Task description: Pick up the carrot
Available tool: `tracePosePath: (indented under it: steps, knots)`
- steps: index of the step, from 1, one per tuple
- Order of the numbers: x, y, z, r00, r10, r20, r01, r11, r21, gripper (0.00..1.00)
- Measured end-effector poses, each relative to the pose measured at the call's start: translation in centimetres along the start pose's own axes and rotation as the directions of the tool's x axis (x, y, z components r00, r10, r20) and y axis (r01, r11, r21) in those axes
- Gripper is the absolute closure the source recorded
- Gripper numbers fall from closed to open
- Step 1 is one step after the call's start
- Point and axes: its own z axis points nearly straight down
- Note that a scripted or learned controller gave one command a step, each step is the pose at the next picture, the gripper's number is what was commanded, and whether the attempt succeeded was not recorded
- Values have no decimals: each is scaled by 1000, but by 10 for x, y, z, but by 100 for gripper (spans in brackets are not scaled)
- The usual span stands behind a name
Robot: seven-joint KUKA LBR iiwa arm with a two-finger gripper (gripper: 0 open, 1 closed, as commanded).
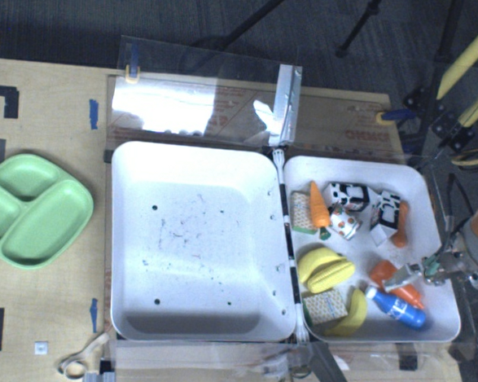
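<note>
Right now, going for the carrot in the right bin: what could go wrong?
1. The carrot lies tight between a cracker-like block and a black-and-white toy. The fingers may catch a neighbour instead.
2. Other orange things lie in the same bin: one near the gripper, at, and another by the far wall. The program might pick the wrong one.
3. The blue bottle and bananas crowd the bin, so a low approach could knock them.

glossy white plastic bins (143, 167) (wooden bench (51, 83))
</note>
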Motion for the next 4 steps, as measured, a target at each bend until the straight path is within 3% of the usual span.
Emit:
tracePosePath:
  steps: [2, 3, 4]
  knots:
    - [0, 0, 0, 1000, 0, 0, 0, 1000, 0, 0]
    - [0, 1, 10, 998, -63, -4, 63, 998, 0, 0]
    - [21, 5, 37, 967, -256, 11, 256, 967, -4, 0]
